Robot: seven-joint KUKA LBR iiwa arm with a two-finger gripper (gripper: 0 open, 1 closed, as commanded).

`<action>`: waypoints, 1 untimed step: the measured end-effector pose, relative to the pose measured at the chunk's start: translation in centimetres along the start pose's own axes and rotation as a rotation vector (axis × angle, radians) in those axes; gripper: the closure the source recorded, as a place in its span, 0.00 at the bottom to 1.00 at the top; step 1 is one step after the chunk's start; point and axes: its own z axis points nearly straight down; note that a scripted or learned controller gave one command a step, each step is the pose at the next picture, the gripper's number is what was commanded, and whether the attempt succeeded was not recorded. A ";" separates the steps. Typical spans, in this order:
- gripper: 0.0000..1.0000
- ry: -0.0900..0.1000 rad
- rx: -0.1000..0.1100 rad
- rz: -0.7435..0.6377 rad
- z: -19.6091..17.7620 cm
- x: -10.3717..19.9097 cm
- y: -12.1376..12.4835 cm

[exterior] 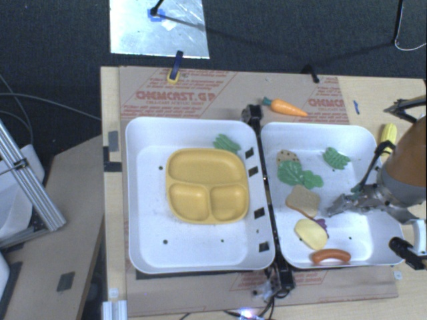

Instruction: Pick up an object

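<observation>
Red "CHEMCAST GP" print on brown sheet [200, 92] under bins, repeated at right

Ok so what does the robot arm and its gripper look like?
The arm is grey with a rounded orange band above the wrist. A thin dark cable runs alongside it. The gripper is slim grey metal with two narrow fingers.

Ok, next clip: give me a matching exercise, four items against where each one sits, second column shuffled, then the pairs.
Items:
1. yellow tray
2. carrot
3. sausage
4. bread slice

Places:
A. on the cardboard behind the bins
B. near the right bin's front edge
C. middle of the left bin
D. right bin, just left of the end effector

Pairs: 1-C, 2-A, 3-B, 4-D
</observation>
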 end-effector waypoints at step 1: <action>0.00 0.006 0.001 -0.011 0.0 9.4 1.3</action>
